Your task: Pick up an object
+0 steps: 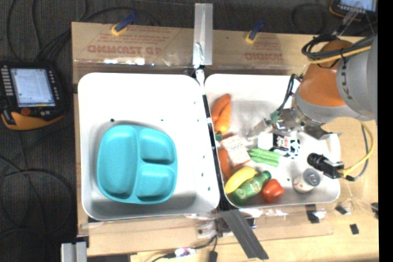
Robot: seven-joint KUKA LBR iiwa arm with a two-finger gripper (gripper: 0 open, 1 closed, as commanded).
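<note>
My arm [344, 80] reaches in from the right, and my gripper [279, 126] hangs over the middle of the right bin [245, 92]. Whether it is spread or pressed together, I cannot tell from up here. Just below it lies a green pod [265, 156], with a small white box [234, 148] beside that. A carrot [221, 112] lies along the bin's left wall. At the front edge a banana [238, 178], a green bottle [250, 188] and a red tomato [272, 191] crowd together. The left bin [123, 95] carries a blue divided plate [136, 162].
</note>
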